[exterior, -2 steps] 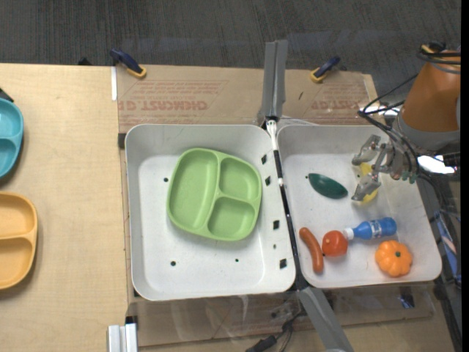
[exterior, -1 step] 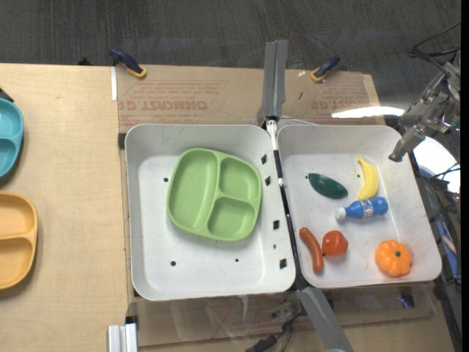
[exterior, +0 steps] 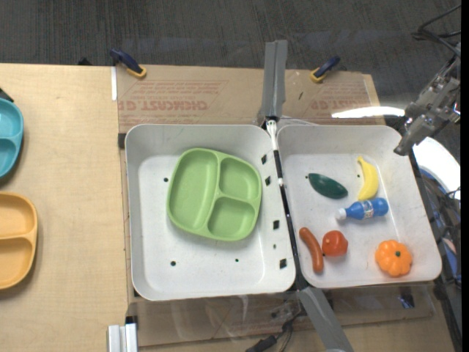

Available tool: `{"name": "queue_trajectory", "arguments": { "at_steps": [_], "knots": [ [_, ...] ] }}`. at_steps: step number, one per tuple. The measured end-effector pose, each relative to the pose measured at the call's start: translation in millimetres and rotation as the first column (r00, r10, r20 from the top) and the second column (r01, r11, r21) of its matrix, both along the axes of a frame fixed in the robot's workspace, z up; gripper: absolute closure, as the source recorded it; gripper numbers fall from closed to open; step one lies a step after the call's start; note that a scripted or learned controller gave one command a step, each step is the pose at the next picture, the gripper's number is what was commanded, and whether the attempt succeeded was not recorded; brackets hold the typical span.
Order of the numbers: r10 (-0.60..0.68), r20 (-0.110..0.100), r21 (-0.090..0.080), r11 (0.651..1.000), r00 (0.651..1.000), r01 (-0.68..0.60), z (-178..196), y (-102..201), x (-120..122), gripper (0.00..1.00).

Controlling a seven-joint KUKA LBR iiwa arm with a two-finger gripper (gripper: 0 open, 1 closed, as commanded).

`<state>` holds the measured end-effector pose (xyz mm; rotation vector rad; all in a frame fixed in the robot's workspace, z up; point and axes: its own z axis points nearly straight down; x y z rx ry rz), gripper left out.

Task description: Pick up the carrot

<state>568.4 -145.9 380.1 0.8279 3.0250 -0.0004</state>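
The carrot, a slim orange-red stick, lies in the right bin near its front left corner, just left of a red tomato. My gripper hangs at the bin's far right corner, above the rim, well away from the carrot and with nothing visibly in it.
The right bin also holds a yellow banana, a dark green vegetable, a blue bottle and an orange pumpkin. A green divided plate sits in the left bin. Teal and orange trays rest at the bench's left edge.
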Motion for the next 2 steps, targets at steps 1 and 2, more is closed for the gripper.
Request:
{"name": "queue_trajectory", "arguments": {
  "at_steps": [1, 2],
  "knots": [
    [0.024, -0.002, 0.0, 1.0, 1.0, -0.024, 7, 23, 22, 0.0],
    [-0.125, -0.002, 0.0, 0.992, 0.992, 0.125, 10, -66, 11, 0.0]
  ]
}}
